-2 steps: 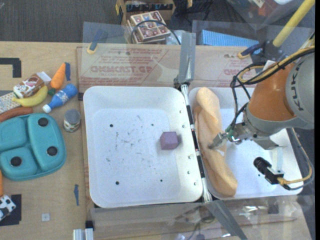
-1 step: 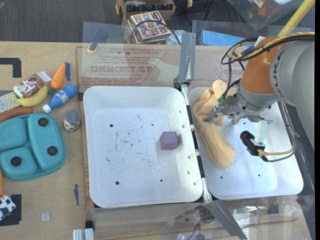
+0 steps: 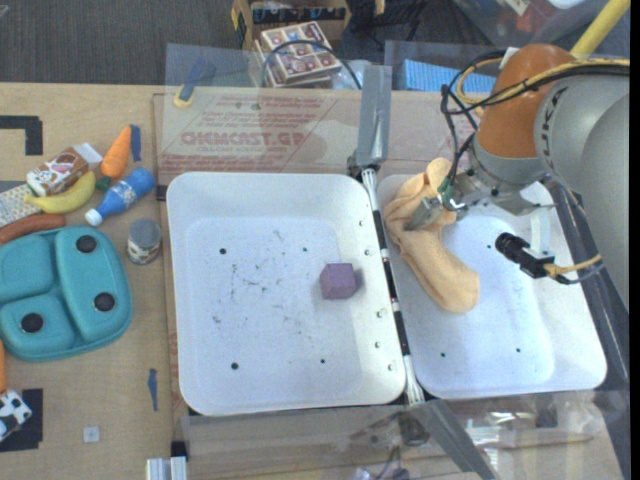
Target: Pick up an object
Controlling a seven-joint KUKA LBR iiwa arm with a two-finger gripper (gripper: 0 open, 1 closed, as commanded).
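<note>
Two white bins (image 3: pixel 200 298) lie before me; the arm (image 3: pixel 590 138) reaches over the right one. Its gripper (image 3: pixel 441 208) touches the yellow cloth (image 3: pixel 440 263); the finger state I cannot tell. I would press deeper into the fold. A purple cube (image 3: pixel 338 281) sits left.

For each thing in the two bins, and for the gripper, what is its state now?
Purple block: lying alone in the left bin, untouched.
Yellow cloth: crumpled in the right bin, by its left wall.
Gripper: down at the cloth's upper part; a grasp cannot be confirmed.
</note>
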